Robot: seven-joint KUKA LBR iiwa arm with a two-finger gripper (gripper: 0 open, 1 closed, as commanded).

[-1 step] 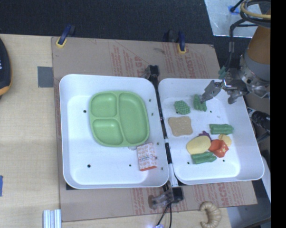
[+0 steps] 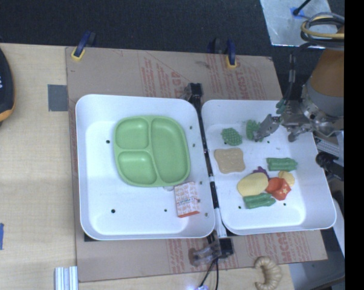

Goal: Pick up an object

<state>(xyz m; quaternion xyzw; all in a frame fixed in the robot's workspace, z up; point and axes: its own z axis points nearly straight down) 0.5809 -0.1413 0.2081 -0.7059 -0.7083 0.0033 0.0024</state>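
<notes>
With our hand [image 2: 280, 127] open and empty over the right bin [image 2: 318, 213], we should drop straight onto the small green piece [image 2: 252, 128] beside it, centring it before closing.

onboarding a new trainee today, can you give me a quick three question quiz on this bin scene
1. True or false: the green divided plate lies in the left bin.
2. Which item lies nearest the gripper? A) the tan bread slice B) the small dark green piece C) the red and white packet
3. Fill in: the yellow item lies in the ____ bin.

Key:
1. True. The plate has three compartments and sits in the left bin.
2. B. It lies just left of the gripper in the right bin.
3. Right, beside a red piece.
</notes>
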